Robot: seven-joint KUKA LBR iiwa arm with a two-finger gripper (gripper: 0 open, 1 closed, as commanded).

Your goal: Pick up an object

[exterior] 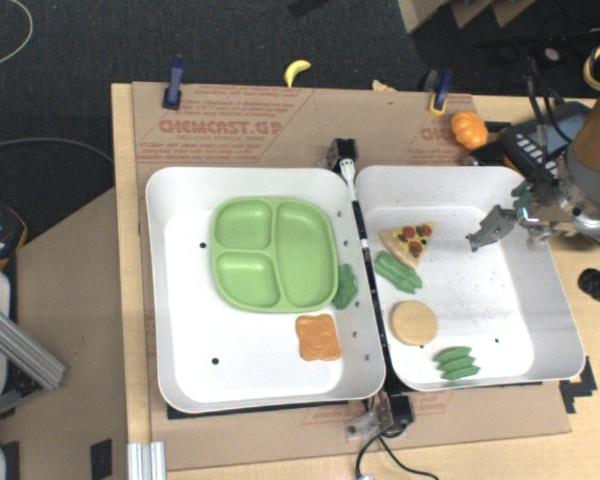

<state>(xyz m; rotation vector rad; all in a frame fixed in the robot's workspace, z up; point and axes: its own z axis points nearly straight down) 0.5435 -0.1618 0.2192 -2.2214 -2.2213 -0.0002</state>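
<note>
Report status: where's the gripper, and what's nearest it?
Gripper over right bin, holding nothing. Pizza slice nearest, flat on the bin floor, untouched. Nothing between them.

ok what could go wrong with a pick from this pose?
1. The gripper hovers over bare floor of the right bin; closing here would likely grab nothing.
2. The pizza slice and the green pea pod lie touching near the divider, so a grasp may catch both or push one away.
3. The round cookie looks flat and low; the fingers may slide over it.
</note>
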